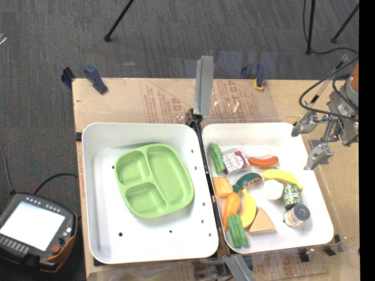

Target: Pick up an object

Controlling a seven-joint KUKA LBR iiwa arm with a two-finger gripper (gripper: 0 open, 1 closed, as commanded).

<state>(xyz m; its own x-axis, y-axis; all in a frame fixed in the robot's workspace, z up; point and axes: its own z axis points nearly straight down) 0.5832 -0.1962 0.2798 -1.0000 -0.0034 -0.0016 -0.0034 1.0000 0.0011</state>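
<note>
Jaws (314,139) spread wide above right bin (293,134) rim, banana (282,177) nearby

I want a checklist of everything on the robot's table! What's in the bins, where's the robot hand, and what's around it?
Surface: cardboard-covered bench bearing two white bins side by side.
Job's things: right bin holds toy food: banana, red sausage, cucumber, orange carrot, cheese wedge, two small jars.
Clutter: left bin holds a green divided plate.
Grippers: gripper hovers above the right bin's right rim, holding nothing.
Cables: dark cables loop above the gripper.
Surroundings: handheld control pad on the carpet at the left; stand legs behind the bench.
</note>
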